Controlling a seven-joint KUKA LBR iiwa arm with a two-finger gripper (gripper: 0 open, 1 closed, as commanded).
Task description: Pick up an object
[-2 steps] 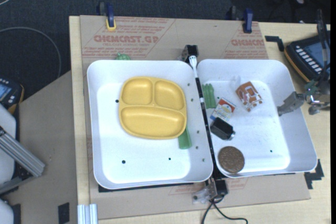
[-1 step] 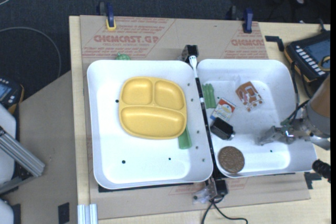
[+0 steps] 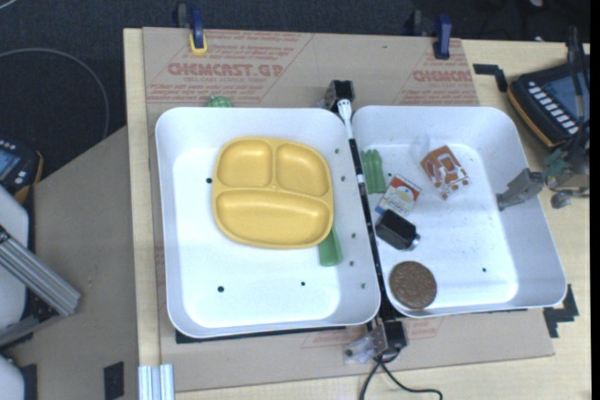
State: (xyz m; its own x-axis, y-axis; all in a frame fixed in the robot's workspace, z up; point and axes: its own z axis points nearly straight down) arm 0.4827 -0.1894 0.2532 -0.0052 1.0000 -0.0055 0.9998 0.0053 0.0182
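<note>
White bins [image 3: 187, 295], both. Yellow plate [image 3: 274, 192] in the left one, green strip [image 3: 329, 248] just beside it. In the right: brown disc [image 3: 412, 284] near, black block [image 3: 396, 229], green piece [image 3: 374, 171], red-and-white packet [image 3: 400, 193], orange-and-white wrapper [image 3: 444, 169] far. Tan board [image 3: 300, 61] with red lettering, blue clamps [image 3: 195, 23].

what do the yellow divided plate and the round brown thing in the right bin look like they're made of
The yellow divided plate looks like moulded plastic: one even colour, rounded compartment ridges, a soft satin sheen. The round brown disc has a matte, speckled face, perhaps cork or a biscuit-like toy; the view is too coarse to say which.
</note>
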